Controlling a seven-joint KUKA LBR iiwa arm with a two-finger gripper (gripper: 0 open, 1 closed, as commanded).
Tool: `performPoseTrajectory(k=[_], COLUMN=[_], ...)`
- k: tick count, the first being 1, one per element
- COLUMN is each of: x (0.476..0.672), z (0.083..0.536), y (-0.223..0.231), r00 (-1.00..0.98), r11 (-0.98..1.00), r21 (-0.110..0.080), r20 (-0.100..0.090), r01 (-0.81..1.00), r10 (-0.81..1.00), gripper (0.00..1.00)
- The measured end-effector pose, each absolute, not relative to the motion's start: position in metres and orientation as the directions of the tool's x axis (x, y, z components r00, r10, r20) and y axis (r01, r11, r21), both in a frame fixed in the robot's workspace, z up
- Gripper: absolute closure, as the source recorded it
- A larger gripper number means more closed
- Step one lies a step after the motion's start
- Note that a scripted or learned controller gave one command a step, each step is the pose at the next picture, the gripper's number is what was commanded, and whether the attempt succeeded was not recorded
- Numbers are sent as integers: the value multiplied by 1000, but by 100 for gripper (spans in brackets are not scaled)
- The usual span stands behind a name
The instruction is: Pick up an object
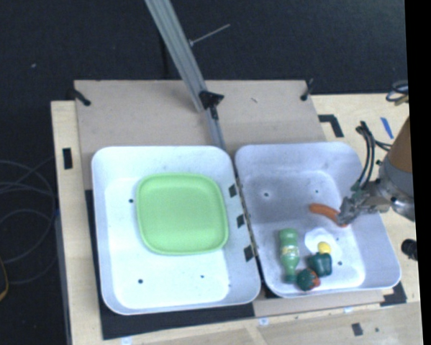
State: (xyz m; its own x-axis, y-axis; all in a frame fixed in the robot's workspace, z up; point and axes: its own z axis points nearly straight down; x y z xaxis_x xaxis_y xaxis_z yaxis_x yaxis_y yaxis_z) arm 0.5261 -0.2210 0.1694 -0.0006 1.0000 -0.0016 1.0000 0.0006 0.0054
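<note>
The right bin (287, 168) holds several small items near its front: an orange carrot-like piece (323, 211), a pale green bottle shape (289, 248), a white and yellow fried-egg toy (320, 239), a dark green and yellow item (322, 262) and a dark green and red one (306, 279). My gripper (347, 215) reaches in from the right and sits low at the right end of the orange piece, touching or nearly touching it. The arm's wrist (396, 173) hangs over the bin's right rim.
The left bin (120, 281) carries a light green square plate (181, 212). A grey metal pole (184, 54) slants down from the top to the gap between the bins. Cables lie at the left of the bench.
</note>
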Motion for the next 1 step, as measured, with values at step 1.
performPoseTrajectory(k=[1], x=[529], z=[212], y=[-222], r00=[0], r11=[0], r21=[4], r20=[-1], r01=[1000], r10=[1000], gripper=[100])
